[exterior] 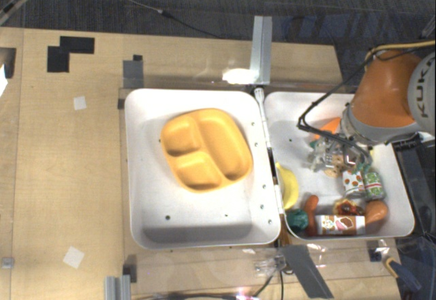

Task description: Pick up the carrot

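Orange carrot (330, 125) at the gripper's far side, partly hidden under the wrist

Orange shows as a small wedge in the right bin (286, 104), toward its far edge and nearer its right side than the wall it shares with the left bin (136, 155); the gripper (332, 155) hangs over the bin's middle, so the carrot lies just beyond it, toward the far edge; its long axis seems to run slantwise toward the arm, though most of it is covered; whether the jaws stand apart or together I cannot tell; the nearer clutter, a yellow piece (289, 186), a small can (355, 183) and a flat packet (340, 224), sits along the bin's near edge, away from the carrot; my judgement is that a short shift toward the far edge is needed.
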Robot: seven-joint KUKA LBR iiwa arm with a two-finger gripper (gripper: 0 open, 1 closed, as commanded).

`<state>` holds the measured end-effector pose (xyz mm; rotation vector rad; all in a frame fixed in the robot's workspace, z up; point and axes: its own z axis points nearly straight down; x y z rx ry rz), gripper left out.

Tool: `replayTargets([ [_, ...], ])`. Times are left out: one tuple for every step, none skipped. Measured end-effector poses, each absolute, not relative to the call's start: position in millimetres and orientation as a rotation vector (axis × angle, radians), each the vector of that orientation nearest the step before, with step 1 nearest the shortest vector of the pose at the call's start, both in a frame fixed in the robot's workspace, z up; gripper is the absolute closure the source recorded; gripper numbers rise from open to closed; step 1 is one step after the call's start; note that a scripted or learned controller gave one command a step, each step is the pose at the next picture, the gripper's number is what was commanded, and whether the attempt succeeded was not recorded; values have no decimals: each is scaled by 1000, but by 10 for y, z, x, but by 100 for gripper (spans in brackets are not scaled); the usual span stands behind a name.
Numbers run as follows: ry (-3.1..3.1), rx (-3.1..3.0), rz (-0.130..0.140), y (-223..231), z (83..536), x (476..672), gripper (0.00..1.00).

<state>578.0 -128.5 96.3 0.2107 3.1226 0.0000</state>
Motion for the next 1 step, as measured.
replayTargets([
  [3103,392,-3,-2010,1147,6190,100],
])
